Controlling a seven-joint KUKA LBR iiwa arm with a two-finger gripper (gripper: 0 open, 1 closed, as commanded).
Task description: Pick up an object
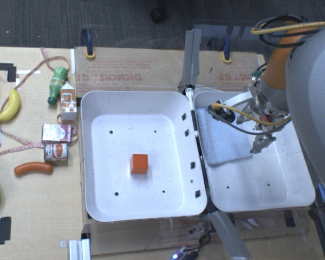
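Note:
An orange cube (140, 163) lies alone near the middle of the left bin (97, 145). A grey-blue cloth (222, 137) is spread flat in the back left part of the right bin (271, 194). My gripper (259, 143) hangs low over the right bin, just past the cloth's right edge, with yellow and black cables looped around the wrist above it. Nothing is seen held in it. The cube is far to its left, across the wall between the bins.
Left of the bins, the wooden bench holds a banana (8, 106), a green bottle (57, 83), a small carton (68, 105), a can (56, 152), a sausage (33, 168) and a measuring tape (21, 140). Blue clamps (88, 41) stand at the back edge.

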